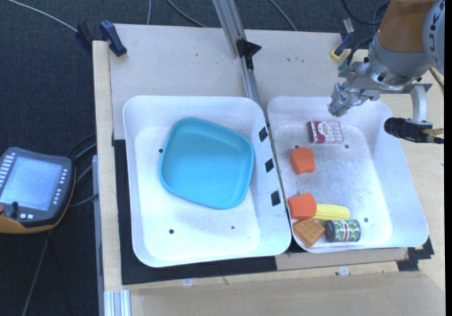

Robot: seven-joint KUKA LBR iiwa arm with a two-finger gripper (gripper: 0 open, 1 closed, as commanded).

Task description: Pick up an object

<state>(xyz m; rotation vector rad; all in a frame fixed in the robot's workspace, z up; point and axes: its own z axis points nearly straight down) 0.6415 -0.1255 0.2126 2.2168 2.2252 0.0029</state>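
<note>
My gripper (341, 104) hangs over the back of the right bin (395, 187), just above and slightly right of a small red and white carton (325, 131). Nothing shows between its fingers. Further forward lies an orange block (303, 160). Near the front edge sit a second orange block (302, 205), a yellow corn cob (331, 211), a tan waffle piece (308, 232) and a dark can (343, 230) on its side.
The left bin (141, 166) holds a blue plate (207, 162). A metal pole (229, 7) slants across the bench behind the bins. Black clips (269, 165) mark the divide between bins. A teach pendant (32, 187) lies off the bench at left.
</note>
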